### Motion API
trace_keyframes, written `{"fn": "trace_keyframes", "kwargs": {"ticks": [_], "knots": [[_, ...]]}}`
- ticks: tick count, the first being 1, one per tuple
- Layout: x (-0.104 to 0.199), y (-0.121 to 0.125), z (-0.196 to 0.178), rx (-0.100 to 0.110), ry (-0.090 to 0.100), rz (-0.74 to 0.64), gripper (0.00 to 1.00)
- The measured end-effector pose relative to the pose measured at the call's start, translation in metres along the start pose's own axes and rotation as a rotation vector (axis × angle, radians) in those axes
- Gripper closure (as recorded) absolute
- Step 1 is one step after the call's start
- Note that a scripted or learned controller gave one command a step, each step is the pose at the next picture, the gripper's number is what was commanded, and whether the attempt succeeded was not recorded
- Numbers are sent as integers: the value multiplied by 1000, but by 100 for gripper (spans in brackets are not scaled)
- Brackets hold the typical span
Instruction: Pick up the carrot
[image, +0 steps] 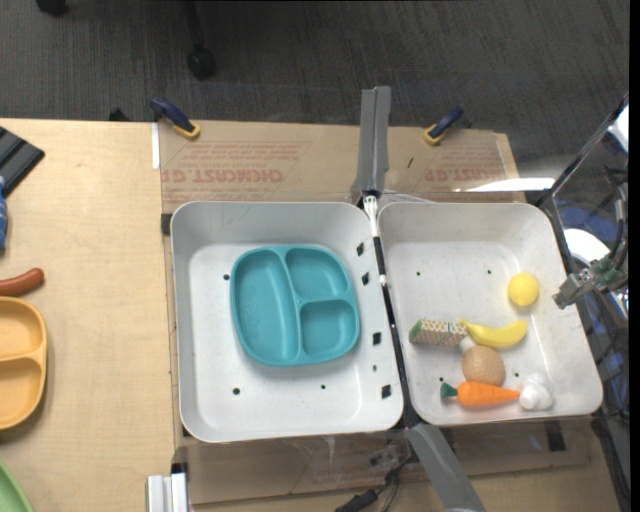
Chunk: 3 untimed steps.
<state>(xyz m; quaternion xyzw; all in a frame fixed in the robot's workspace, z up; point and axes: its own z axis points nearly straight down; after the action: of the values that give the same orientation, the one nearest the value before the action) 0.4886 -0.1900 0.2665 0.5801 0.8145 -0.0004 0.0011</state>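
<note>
The orange carrot (488, 394) lies flat near the front edge of the right bin (455, 240), with its green top pointing left. A tan egg-shaped object (483, 365) touches it from behind. A small white object (537, 394) sits at its right tip.
The right bin also holds a banana (497, 333), a yellow lemon (523, 290) and a patterned block (437, 333). A teal divided plate (296, 304) lies in the left bin (200, 300). An orange tray (20, 365) and a sausage (22, 281) rest on the bench at far left.
</note>
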Motion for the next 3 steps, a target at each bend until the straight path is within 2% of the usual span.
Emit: {"fn": "trace_keyframes", "kwargs": {"ticks": [1, 2, 3], "knots": [[27, 4, 79, 0, 3, -379, 100], [32, 1, 51, -3, -1, -826, 100], [68, 13, 90, -2, 2, -874, 100]]}}
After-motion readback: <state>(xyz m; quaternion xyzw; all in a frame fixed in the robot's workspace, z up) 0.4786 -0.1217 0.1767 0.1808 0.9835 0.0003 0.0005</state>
